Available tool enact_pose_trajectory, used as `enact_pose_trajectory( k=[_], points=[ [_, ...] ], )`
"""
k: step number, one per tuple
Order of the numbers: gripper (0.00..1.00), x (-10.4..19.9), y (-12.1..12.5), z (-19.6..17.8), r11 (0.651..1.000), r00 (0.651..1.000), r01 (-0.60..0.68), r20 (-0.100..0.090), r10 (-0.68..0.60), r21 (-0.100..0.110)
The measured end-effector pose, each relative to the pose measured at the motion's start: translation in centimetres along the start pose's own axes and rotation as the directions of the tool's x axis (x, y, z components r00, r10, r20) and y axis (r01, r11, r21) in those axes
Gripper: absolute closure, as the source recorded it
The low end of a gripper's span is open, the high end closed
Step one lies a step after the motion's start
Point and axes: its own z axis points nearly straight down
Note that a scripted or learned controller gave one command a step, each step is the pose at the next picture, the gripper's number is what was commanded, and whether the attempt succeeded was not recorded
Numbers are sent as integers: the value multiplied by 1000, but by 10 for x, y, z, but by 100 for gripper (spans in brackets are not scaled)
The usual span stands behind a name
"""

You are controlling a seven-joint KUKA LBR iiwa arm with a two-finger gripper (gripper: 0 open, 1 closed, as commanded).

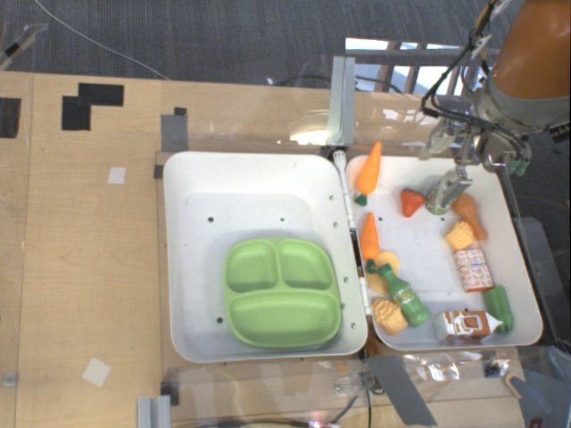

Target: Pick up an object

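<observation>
- Looking down on my bench, I see two shallow white bins side by side: the left bin and the right bin.
- Left bin: a green divided plate lies flat toward its near edge, three compartments facing up.
- Arm: my grey arm with its orange band reaches in at the upper right; the gripper hangs low over the far part of the right bin.
- Gripper state: I cannot tell how it stands, nor whether it has hold of anything; its tip sits between a small red piece and an orange-brown piece, close to both.
- Right bin, far left: a carrot leans at the dividing wall; a second carrot lies nearer.
- Right bin, middle: a green bottle lies tilted, touching a yellow waffle-like piece.
- Right bin, right side: a corn piece, a red-and-white can, a small carton and a green pepper-like piece.
</observation>
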Motion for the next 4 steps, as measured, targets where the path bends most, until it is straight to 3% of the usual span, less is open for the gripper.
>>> enact_pose_trajectory(
  k=[1, 2, 3, 4],
  points=[
    [0, 44, -18, 156, 904, 904, -427, 4, 427, -1],
    [0, 104, -32, 165, 893, 893, -450, 8, 450, -1],
    [0, 106, 13, 164, 885, 885, -465, 10, 465, -3],
    [0, 26, 16, 167, 841, 841, -542, 4, 542, -2]
  ],
)
